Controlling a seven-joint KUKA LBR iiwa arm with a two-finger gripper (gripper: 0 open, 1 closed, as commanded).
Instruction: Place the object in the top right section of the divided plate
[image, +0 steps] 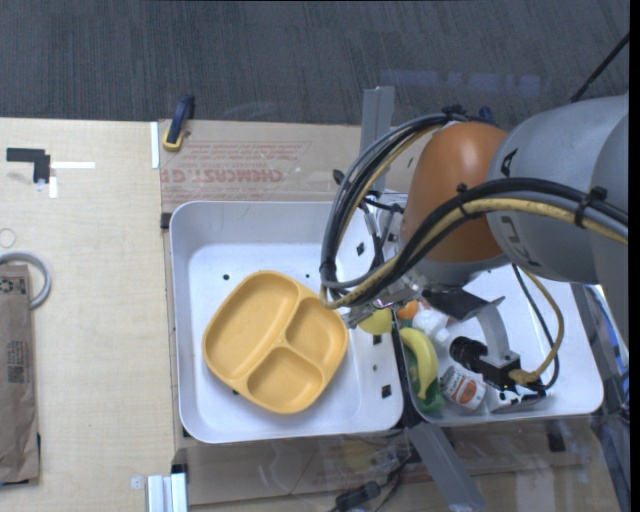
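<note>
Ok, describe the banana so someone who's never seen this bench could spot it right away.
Find the right bin, under the arm. Along its left wall, beside the left bin holding the yellow plate, lies the banana. It is the only long, curved yellow thing among the small items there.

The divided plate (275, 342) lies in the left bin (200, 260); banana (420, 362) in the right bin (575, 395).

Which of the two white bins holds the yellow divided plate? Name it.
The left bin. The yellow divided plate lies flat in it, while the right bin holds a banana and other small items under the arm.
</note>
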